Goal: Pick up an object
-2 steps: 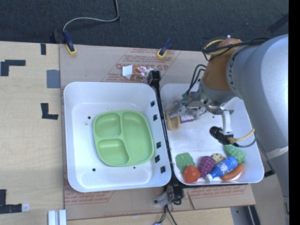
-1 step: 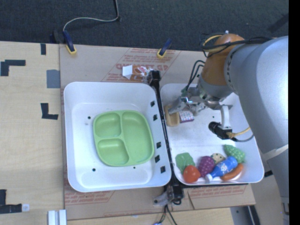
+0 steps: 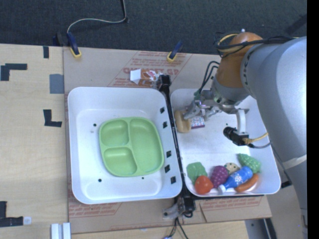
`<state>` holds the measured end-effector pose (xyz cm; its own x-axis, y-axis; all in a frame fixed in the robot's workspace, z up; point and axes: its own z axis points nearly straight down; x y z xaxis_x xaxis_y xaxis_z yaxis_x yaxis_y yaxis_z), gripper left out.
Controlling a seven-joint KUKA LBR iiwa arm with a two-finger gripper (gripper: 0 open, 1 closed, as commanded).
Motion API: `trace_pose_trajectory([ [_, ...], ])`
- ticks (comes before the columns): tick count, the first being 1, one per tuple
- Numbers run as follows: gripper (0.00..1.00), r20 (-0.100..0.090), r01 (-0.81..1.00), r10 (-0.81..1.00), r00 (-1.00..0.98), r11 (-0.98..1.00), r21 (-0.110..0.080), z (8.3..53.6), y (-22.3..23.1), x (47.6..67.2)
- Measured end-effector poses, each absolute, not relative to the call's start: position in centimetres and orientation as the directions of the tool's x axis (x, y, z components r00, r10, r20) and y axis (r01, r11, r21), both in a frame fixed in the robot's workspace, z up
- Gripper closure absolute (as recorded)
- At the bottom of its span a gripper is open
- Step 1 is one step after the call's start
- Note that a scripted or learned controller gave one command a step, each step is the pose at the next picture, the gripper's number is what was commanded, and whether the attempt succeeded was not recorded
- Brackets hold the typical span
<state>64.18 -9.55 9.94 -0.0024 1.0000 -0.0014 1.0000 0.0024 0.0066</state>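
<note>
STAGE: approach | JAWS (image 3: 195, 114): state cannot tell, low over right bin (image 3: 269, 156) far-left corner, at tan object (image 3: 182, 124) | DONE: none visible | LEFT: grasp, lift

tray (image 3: 132, 146) in left bin (image 3: 79, 103); toys (image 3: 224, 176) at right bin (image 3: 264, 148) near edge; claw (image 3: 195, 114) over its far-left part

**Lighting and Image Quality**

Illumination is even, diffuse and moderately bright, apparently from overhead. The two white bins (image 3: 75, 133) approach overexposure, and their floors lose detail. Shadows are soft and short, lying close under the green tray (image 3: 132, 146). The arm (image 3: 279, 83) at the right of the frame is slightly soft. Overall resolution is low, and fine texture is smeared.
</note>
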Motion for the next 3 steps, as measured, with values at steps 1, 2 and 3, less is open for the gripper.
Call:
trace_pose_trajectory([
  [1, 1.00, 0.001, 1.000, 1.000, -0.003, 0.003, 0.003, 18.6, -2.4, 62.3],
  [2, 0.00, 0.000, 1.000, 1.000, -0.002, 0.002, -0.001, 18.4, -2.6, 62.2],
  [3, 0.00, -0.001, 1.000, 1.000, 0.000, 0.000, -0.002, 18.4, -4.2, 61.8],
])
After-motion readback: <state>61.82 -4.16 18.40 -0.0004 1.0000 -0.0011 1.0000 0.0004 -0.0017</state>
